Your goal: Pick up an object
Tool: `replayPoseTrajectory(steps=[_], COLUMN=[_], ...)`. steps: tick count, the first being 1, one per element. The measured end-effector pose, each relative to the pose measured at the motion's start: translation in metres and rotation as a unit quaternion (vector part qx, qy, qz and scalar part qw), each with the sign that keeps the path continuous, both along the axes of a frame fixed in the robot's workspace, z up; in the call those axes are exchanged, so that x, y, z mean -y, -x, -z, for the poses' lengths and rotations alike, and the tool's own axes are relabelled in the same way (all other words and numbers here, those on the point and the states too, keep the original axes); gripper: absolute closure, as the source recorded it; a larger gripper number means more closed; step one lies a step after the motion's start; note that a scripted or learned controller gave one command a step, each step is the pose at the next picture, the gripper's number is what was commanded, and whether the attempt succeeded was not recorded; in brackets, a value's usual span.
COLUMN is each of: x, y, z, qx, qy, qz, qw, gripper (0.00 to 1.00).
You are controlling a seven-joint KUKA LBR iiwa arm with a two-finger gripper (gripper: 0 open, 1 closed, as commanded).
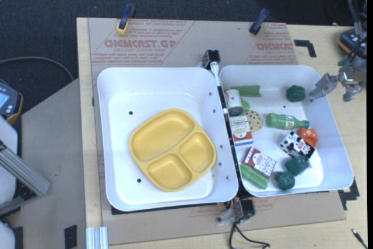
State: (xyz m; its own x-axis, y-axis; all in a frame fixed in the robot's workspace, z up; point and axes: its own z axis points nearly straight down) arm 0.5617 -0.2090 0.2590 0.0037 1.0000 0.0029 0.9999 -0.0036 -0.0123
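Observation:
The right bin [332, 143] holds several small objects. Among them are a green bottle [287, 121], a dark green lump [295, 93], a green stick [247, 91], a small can [234, 102], a cookie [253, 119] and a red and white box [259, 161]. A black and white spotted toy [294, 146] lies beside an orange piece [309, 136]. My gripper [336, 88] hovers over the bin's far right rim, just right of the dark green lump. Its fingers are apart, with nothing between them.
The left bin [111, 125] holds a yellow divided plate [172, 148]. Two more dark green pieces [288, 175] and a light green stick [253, 176] lie at the right bin's near edge. A small carton [240, 131] rests by the wall between the bins. Clamps [123, 19] hold the cardboard at the back.

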Motion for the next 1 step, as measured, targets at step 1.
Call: replayPoseTrajectory(steps=[1], x=[-0.0005], y=[-0.0024], z=[-0.0072], qx=[0.006], qy=[0.0018], qz=[-0.002], qw=[1.0], gripper=[0.0])
